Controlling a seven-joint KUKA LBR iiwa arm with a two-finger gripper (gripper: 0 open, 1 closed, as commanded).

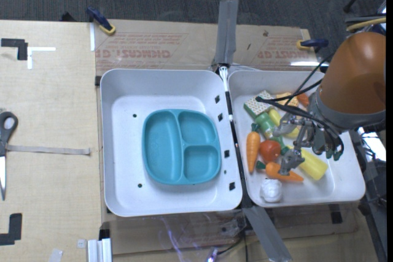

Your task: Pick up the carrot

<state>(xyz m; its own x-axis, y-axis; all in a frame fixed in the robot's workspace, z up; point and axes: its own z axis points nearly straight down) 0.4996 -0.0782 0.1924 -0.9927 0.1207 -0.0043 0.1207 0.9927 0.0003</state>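
- The left bin (116, 132) is noted to hold a teal divided plate (182, 146); nothing here is involved in the task, and no hazard is expected from it.
- The carrot (252, 151) is found in the right bin (344, 190), lying lengthwise against the bin's 9 o'clock wall, leaf end toward 12 o'clock, with a tomato (269, 150) touching it at its 3 o'clock side.
- A second orange piece (284, 175) is seen at 5 o'clock from the carrot; it could be mistaken for the target and grasped instead.
- A white lump (271, 191) lies at the bin's 6 o'clock edge; it could be nudged by a low approach.
- The gripper (293, 157) is placed at 3 o'clock of the tomato, low among the toys; whether the claw is spread or pressed together cannot be told, and nothing is seen pinched in it.
- Risk is judged highest from crowding: the wall and tomato leave little room for fingers, so a slip or a double grab is likely.
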